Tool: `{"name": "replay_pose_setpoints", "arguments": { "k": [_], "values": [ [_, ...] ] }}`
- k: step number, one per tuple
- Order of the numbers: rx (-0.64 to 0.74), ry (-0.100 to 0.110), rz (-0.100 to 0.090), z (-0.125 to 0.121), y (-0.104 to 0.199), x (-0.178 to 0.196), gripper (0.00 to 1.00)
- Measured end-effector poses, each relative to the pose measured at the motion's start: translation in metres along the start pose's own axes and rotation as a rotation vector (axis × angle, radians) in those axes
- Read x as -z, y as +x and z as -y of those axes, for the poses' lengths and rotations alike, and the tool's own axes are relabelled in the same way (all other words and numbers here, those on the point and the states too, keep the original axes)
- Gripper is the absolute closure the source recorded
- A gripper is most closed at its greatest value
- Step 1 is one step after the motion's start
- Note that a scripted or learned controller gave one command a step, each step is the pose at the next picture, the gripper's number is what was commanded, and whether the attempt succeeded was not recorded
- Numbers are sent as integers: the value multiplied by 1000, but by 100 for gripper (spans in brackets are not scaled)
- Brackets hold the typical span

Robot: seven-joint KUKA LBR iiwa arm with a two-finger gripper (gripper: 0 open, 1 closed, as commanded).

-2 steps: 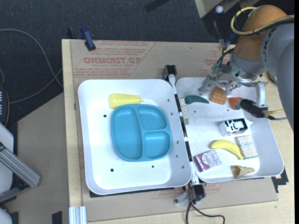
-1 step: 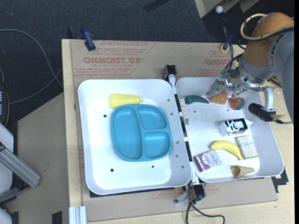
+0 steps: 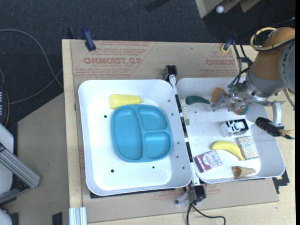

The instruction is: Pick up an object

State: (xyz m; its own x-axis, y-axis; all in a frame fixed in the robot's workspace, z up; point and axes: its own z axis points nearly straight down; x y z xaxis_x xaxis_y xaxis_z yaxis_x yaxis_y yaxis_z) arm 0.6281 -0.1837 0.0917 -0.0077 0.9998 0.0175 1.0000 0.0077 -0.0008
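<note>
White bins [image 3: 93, 125] on cardboard-topped bench [image 3: 140, 55]

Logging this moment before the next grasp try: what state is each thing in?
blue divided plate: flat in left bin, compartments bare
yellow bottle: lying on its side beside plate
banana: lying flat in right bin
maroon packet: lying flat
end effector: low over right bin, grasp unclear

Fixed overhead camera, slanted onto both bins [image 3: 89, 125]

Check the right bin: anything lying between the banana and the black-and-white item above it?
No. In the camera view, bare white bin floor separates the banana from the black-and-white item. The patterned packet sits off to the banana's right, not between.
</note>
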Motion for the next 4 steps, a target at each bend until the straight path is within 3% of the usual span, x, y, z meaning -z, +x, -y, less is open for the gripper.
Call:
{"name": "replay_pose_setpoints", "arguments": {
  "k": [1, 2, 3, 4],
  "values": [
    [-6, 5, 17, -38, 44, -8, 0],
    [-7, -3, 19, -39, 29, -7, 0],
    [-7, -6, 21, -40, 29, 3, 100],
    [-6, -4, 17, -32, 108, 92, 100]
  ]
}}
